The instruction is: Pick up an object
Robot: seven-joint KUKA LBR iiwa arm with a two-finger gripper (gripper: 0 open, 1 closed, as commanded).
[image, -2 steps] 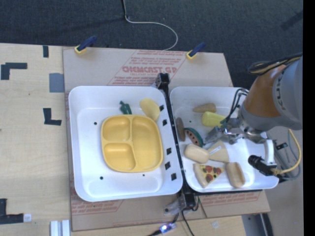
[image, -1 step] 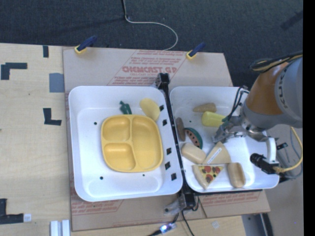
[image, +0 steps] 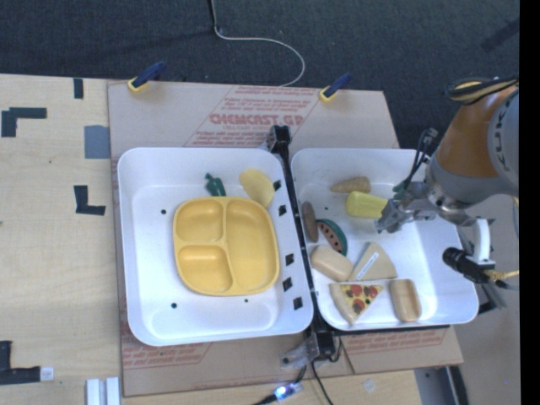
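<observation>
The right bin [image: 430, 310] holds several toy foods: a yellow block [image: 365, 204], a tan roll [image: 350, 185], a watermelon slice [image: 332, 236], a brown sausage [image: 309, 221], a bread loaf [image: 330, 263], a cheese wedge [image: 373, 262], a pizza slice [image: 357, 298] and a bun [image: 405, 299]. My gripper [image: 393, 218] hangs low over the right bin, just right of the yellow block and above the cheese wedge. Nothing shows between its fingers.
The left bin [image: 135, 251] carries a yellow divided plate [image: 226, 245], a pale yellow lemon-like piece [image: 256, 186] and a small dark green item [image: 214, 185]. The arm's grey and orange body [image: 477, 154] covers the right bin's right rim. Clamps hold the cardboard base at the back.
</observation>
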